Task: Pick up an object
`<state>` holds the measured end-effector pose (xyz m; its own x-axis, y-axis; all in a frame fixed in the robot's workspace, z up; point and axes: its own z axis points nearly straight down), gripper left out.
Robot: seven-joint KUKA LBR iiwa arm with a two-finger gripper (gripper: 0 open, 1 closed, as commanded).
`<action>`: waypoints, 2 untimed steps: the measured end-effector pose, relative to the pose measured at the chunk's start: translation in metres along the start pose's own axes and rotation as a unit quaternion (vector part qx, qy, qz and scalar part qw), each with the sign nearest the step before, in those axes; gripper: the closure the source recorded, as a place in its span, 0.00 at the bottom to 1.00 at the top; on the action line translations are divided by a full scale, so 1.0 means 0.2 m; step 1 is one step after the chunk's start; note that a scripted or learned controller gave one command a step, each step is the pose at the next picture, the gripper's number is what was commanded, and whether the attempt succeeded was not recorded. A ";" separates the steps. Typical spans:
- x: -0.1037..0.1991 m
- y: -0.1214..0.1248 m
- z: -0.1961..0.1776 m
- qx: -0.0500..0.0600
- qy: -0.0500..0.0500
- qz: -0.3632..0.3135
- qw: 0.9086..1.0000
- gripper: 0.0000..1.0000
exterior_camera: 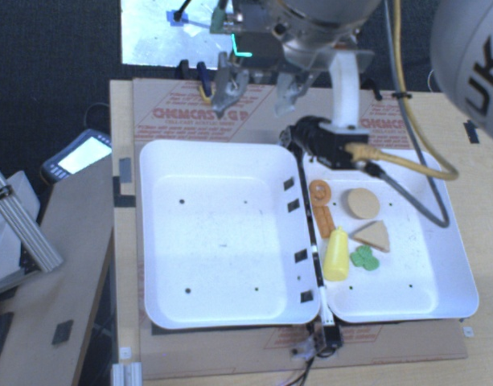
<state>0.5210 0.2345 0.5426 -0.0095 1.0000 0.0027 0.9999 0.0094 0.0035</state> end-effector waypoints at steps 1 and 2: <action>0.00 0.00 -0.06 -0.001 0.001 -0.002 1.000 1.00; 0.00 0.00 -0.06 -0.001 0.001 -0.002 1.000 0.00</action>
<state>0.5212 0.2347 0.5536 -0.0143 0.9999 0.0037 0.9999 0.0142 0.0051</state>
